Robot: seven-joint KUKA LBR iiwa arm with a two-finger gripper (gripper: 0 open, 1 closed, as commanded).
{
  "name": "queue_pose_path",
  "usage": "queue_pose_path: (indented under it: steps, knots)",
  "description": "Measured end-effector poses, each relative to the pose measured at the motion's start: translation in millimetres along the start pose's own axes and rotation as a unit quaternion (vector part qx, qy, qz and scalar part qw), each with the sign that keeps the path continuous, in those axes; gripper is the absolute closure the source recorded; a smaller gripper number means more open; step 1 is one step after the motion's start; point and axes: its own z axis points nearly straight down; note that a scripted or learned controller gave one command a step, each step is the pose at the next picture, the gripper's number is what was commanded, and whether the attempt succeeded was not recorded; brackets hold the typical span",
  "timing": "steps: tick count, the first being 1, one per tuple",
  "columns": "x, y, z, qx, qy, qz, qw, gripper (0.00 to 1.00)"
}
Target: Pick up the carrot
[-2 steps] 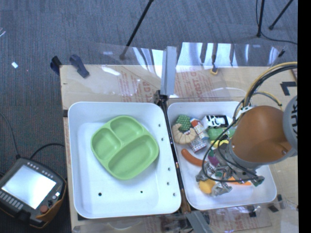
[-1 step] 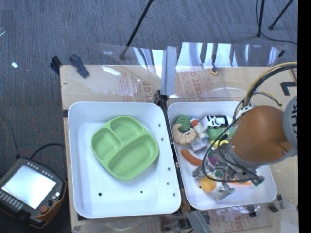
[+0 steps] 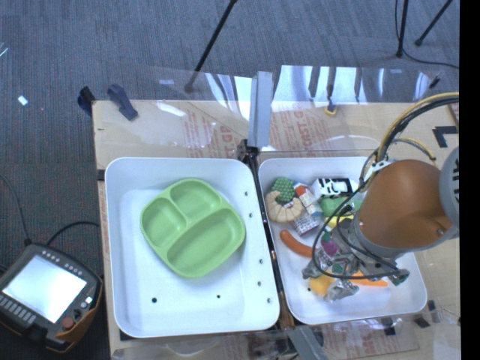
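Down in the right bin (image 3: 417, 295), the arm (image 3: 397, 205) hangs over the toys, its orange band covering the bin's 3 o'clock side. The jaws (image 3: 346, 270) sit low among the clutter; whether they are open or closed I cannot tell. The carrot (image 3: 367, 281) lies just beside them toward 5 o'clock, a thin orange strip. A sausage (image 3: 296, 244) lies at 9 o'clock. The left bin (image 3: 120, 178) holds a green divided plate (image 3: 193, 227).
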Motion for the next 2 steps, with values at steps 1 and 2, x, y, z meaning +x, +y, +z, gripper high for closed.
queue_pose_path:
  steps: [1,2]
  knots:
    - [-9.1,21.2,9.8,0.001,0.001,-0.002,1.0000,1.00]
    - [-9.0,20.9,9.5,0.001,0.000,-0.002,1.0000,0.00]
